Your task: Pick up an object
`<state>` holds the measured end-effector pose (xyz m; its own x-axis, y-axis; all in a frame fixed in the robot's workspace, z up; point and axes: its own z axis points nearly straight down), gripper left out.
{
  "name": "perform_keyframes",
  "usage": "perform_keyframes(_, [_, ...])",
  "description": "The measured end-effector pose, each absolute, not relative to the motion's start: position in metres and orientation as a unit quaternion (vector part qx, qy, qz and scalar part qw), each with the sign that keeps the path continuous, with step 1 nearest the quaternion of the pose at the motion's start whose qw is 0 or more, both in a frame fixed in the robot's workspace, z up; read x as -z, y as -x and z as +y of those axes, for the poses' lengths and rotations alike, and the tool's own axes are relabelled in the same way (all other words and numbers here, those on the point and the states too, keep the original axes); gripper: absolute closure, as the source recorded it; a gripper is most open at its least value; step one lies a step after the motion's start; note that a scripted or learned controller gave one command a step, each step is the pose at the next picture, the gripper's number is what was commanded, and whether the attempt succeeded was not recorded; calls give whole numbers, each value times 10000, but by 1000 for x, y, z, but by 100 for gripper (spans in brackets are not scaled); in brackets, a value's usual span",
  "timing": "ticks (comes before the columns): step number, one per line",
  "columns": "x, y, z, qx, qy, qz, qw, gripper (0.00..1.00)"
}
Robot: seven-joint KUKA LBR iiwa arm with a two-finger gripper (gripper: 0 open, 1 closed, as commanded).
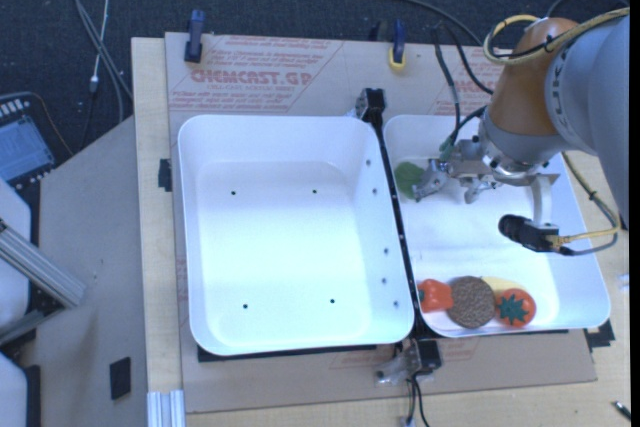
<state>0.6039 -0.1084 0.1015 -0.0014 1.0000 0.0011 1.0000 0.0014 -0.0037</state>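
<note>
From my remote desk I couldn't tell the gripper's state beside the green object by the right bin's left wall, which I feared might block it.

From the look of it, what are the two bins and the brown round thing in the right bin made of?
The bins, left and right, look like thin molded plastic: glossy white, rounded corners, soft sheen. The brown round thing looks matte and speckled, probably a toy patty of plastic or foam; the view cannot settle which. The red pieces beside it, left and right, look like smooth toy plastic.
</note>
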Motion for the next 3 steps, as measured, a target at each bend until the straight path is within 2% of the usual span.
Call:
perform_keyframes(1, [-115,-606,-110,7,7070,-7072,-9,100])
perform_keyframes(2, [-199,-629,-111,27,7068,-7074,-33,100])
perform_keyframes(3, [-84,-611,-131,-23,7293,-6842,26,100])
